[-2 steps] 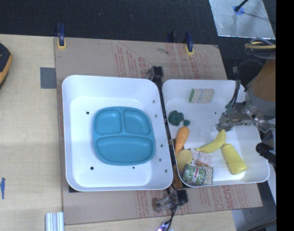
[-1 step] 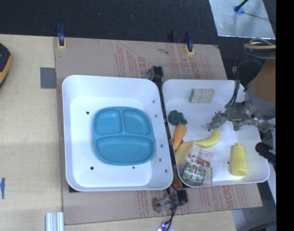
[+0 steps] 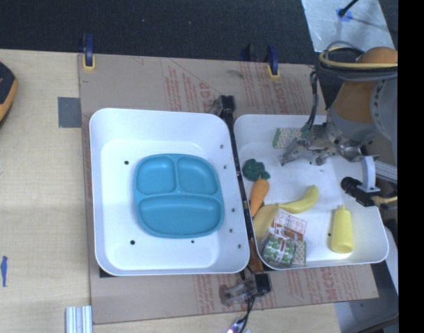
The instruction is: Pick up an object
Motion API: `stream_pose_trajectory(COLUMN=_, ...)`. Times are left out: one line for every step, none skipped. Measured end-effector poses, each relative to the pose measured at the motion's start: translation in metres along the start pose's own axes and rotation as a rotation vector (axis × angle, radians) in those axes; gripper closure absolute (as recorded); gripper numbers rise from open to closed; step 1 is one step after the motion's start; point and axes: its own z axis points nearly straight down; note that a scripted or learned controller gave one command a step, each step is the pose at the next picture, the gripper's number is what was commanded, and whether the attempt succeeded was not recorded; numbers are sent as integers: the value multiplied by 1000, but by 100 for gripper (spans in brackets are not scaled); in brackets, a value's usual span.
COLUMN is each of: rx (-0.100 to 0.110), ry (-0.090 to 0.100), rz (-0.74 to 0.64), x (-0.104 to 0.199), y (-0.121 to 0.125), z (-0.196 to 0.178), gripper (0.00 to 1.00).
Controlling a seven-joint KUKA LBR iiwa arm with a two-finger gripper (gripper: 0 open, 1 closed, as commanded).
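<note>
One banana (image 3: 301, 200) lies below pincer (image 3: 305, 153), apart.

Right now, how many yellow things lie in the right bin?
3. The banana lies near the middle, the yellow bottle by the right edge, and a yellow piece sits beside the carrot, partly under the printed packet. More may be hidden there.

i'm looking at a robot lab bench: a cardboard sheet (image 3: 163, 82) clamped down by blue clips (image 3: 89, 49), two white bins (image 3: 100, 186) on it, toy food (image 3: 300, 201) in the right one.
</note>
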Motion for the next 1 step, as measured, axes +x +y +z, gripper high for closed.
stream_pose_trajectory(rx=13, ry=3, rz=9, x=-38, y=-112, z=-3, gripper=0)
